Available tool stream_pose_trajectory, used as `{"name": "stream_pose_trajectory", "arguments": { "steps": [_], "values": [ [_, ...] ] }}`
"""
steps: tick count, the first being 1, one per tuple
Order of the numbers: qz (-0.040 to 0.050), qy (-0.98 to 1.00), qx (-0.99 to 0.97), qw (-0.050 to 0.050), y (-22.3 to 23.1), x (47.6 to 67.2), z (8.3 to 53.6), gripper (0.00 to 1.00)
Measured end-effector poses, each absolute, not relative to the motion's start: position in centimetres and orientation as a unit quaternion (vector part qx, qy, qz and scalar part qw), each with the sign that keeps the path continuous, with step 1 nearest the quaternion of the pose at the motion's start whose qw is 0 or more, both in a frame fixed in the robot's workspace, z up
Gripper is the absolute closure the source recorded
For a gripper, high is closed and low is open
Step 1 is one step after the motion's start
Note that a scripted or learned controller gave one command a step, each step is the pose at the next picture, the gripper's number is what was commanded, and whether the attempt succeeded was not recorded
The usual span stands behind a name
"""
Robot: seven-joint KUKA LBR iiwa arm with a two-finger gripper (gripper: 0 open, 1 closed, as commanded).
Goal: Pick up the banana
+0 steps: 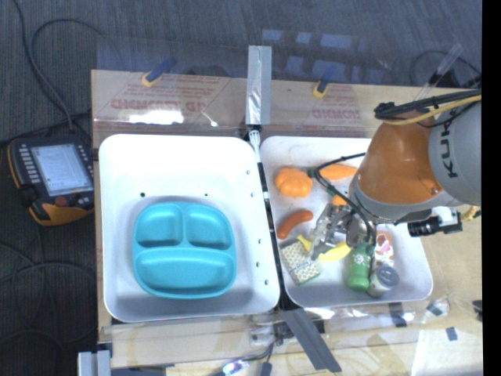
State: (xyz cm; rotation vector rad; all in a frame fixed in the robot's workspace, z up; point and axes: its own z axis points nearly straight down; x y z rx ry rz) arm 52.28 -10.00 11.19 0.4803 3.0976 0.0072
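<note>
Bench with two shallow white bins side by side, seen from above at a slant.

Left bin (117, 210): holds one turquoise divided plate (185, 247), three compartments, lying flat toward the near side.

Right bin (415, 276): crowded. An orange round fruit (293, 182) sits at the far left. A second orange item (338, 171), elongated, lies just right of it, partly under a dark cable. A reddish sausage-shaped piece (294, 222) lies near the bin's left wall, below the round fruit. A patterned green-and-white packet (300, 265) rests at the near left. A green bottle (359, 266) lies toward the near side, with a small can-like container (383, 274) just beside it on the right.

Arm: grey with an orange band (395, 171), reaching in from the right over the right bin. The gripper (333, 237) points down into the middle of the bin's contents.

Banana (335, 251): a short yellow stretch shows just below the gripper tips, between the packet and the green bottle, touching or very close to the fingers. Whether the claw is spread, closed, or pinching the banana cannot be told; the metal parts blur together here.

Outside the bins: a handheld control pendant (51, 175) with a screen lies on the floor at left, among black cables.
</note>
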Motion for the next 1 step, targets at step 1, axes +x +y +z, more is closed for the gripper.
{"name": "stream_pose_trajectory", "arguments": {
  "steps": [1],
  "values": [
    [0.0008, 0.973, 0.229, 0.001, -4.42, 55.42, 21.7, 1.0]
  ]
}}
